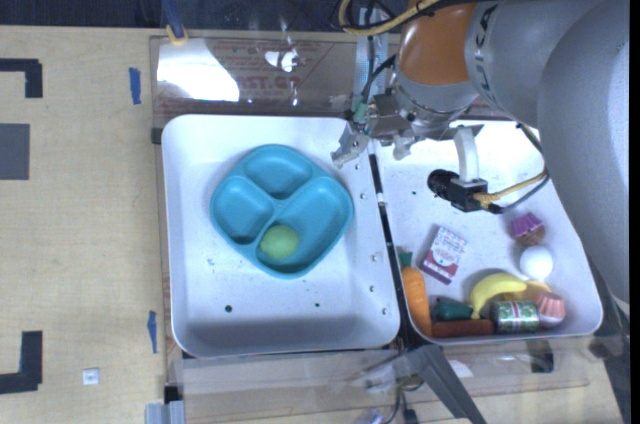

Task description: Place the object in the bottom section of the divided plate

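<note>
Where the yellow-green ball (281,241) lies, I see the bottom section of the blue divided plate (250,204) in the left bin (190,292); the pincer (372,138) hangs over the bins' shared wall, fingers spread and holding nothing; fruit and packets crowd the right bin (575,242).

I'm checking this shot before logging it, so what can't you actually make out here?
- Gripper: small and blurred against the bin rim; finger state unreadable.
- Green ball on the blue divided plate: too blurry to identify.
- Carrot: partly hidden by the right bin's wall.
- Can: label too small.
</note>
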Robot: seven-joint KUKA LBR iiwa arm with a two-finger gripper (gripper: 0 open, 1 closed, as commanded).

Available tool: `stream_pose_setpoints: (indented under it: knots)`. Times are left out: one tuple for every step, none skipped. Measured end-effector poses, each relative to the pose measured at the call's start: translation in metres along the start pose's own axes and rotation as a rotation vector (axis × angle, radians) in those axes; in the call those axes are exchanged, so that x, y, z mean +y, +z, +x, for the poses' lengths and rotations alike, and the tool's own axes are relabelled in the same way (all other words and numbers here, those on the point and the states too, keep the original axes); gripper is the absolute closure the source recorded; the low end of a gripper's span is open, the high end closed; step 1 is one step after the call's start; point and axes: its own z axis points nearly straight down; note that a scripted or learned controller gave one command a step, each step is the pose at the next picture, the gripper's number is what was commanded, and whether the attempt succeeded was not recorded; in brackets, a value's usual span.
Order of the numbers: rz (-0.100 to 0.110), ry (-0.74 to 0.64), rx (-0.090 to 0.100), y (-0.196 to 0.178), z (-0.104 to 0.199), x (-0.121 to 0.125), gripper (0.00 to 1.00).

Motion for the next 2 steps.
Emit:
stream_pose_setpoints:
  knots:
    - [-0.002, -0.001, 0.000, -0.0097, 0.0005, 0.0009, 1.00]
    - [-0.001, -0.001, 0.000, -0.0090, 0.0004, 0.0007, 0.00]
